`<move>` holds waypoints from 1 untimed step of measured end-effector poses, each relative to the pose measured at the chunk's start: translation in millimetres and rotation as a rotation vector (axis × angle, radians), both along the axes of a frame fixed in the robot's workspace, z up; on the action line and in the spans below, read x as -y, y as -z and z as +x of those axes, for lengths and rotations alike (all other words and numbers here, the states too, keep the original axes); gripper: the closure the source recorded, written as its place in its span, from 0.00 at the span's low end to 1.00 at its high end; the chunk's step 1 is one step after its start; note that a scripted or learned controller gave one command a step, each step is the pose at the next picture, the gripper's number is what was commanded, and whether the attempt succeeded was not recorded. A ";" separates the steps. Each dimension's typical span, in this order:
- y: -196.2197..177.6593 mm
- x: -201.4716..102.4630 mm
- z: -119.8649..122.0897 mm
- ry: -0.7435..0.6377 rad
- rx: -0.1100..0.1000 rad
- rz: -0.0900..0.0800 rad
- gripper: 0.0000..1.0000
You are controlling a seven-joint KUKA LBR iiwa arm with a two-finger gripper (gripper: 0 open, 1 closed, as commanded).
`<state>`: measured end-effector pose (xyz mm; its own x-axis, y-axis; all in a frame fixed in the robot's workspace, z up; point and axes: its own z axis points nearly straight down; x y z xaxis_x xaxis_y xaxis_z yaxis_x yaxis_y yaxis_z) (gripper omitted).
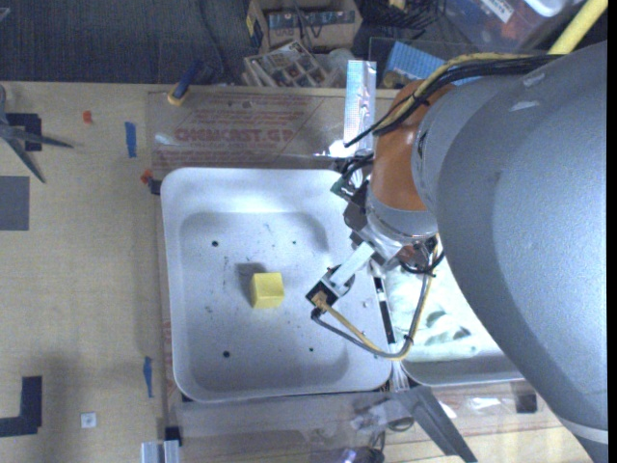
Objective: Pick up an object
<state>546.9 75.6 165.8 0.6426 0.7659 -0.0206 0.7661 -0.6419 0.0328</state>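
Yellow, one small cube (268,289) lay near the middle of the left white bin (193,210), the first of two on the desk. Over that bin's right side hung the tool (384,302); how far it was open could not be told.

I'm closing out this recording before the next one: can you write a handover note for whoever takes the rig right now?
Hand: above the right side of the left bin; its grip state cannot be read, and no object is seen in it.
Yellow block: lying on the left bin's floor near the middle, apart from the hand.
Right bin: largely hidden under the arm.
Done: nothing lifted yet.
Left: bring the hand over the block, grasp it, and lift it.
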 end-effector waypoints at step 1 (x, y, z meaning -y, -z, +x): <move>-103.7 19.6 -48.9 0.243 -0.010 0.036 1.00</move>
<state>498.0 56.0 269.4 0.8080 0.5892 -0.0036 0.5892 -0.8080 -0.0006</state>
